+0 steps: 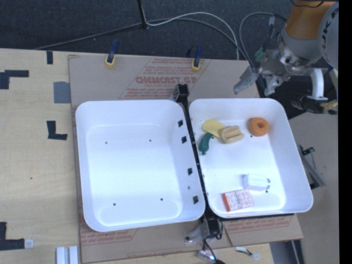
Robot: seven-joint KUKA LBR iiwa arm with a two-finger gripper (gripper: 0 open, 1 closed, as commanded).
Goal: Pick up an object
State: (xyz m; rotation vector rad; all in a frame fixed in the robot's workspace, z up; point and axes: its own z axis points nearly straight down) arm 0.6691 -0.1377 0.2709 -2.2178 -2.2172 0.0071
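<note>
1. A grey arm with an orange band reaches in from the right, its pincer (263, 80) poised above the far rim of the right bin (291, 147) and holding nothing; its 2 fingers look spread apart, though the slanted view leaves the exact gap uncertain.

2. The candidates for the pick all lie in the right bin: an orange ring (258, 126) near the far right corner, a tan block (231, 134) touching a yellow piece (213, 127) beside it, a small green item (205, 143) close to the divider, a white box (256, 182) toward the near side and a red-and-white packet (237, 200) near the front wall. The left bin (82, 147) sits alongside on the wooden surface (33, 164).

3. Judging by its height and position, the arm is yet to descend, so the pick appears to be at its very start.

4. Risks ahead: the tan block and yellow piece touch, so a closing grip could catch both or nudge 1 aside; the flat packet offers little edge to pinch; the white box barely stands out against the white floor and could be misjudged.

5. The ring, nearest the pincer, seems the likeliest target, yet its rounded form could roll or squirt free if the fingers close off-centre.
</note>
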